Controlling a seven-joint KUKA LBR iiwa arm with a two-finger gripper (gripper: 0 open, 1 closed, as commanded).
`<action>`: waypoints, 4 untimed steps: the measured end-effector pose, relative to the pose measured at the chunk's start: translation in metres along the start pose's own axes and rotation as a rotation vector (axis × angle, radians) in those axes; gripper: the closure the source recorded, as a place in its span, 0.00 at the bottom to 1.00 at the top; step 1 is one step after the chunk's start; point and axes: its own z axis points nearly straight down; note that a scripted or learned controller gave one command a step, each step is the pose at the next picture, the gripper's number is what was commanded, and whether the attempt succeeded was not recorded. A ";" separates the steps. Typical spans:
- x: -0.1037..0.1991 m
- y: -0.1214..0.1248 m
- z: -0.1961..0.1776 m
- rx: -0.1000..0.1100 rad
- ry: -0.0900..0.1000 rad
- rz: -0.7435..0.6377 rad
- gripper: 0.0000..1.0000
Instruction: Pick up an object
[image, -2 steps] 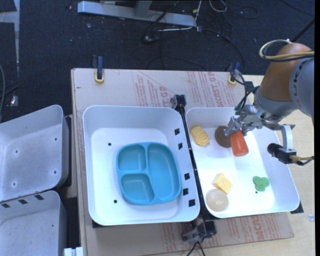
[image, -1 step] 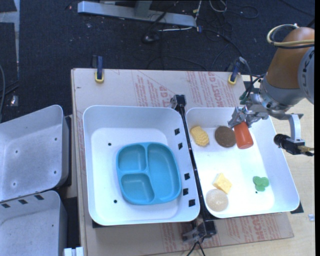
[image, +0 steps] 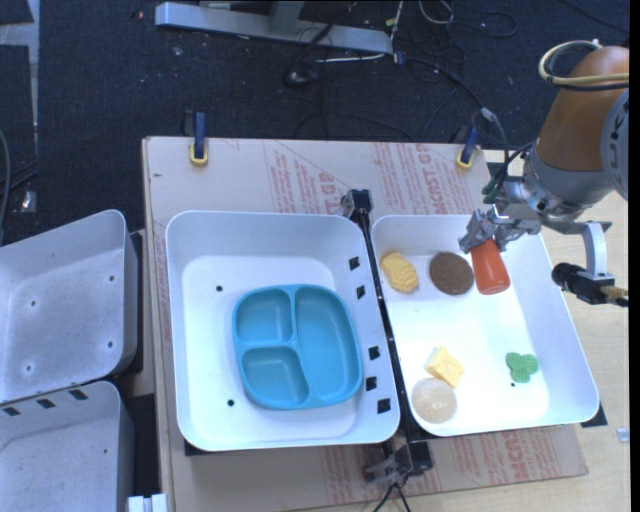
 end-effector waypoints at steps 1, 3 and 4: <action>0.052 -0.015 0.009 0.005 0.003 -0.004 1.00; 0.151 -0.043 -0.004 0.005 0.003 -0.005 1.00; 0.208 -0.069 -0.002 0.005 0.002 -0.006 1.00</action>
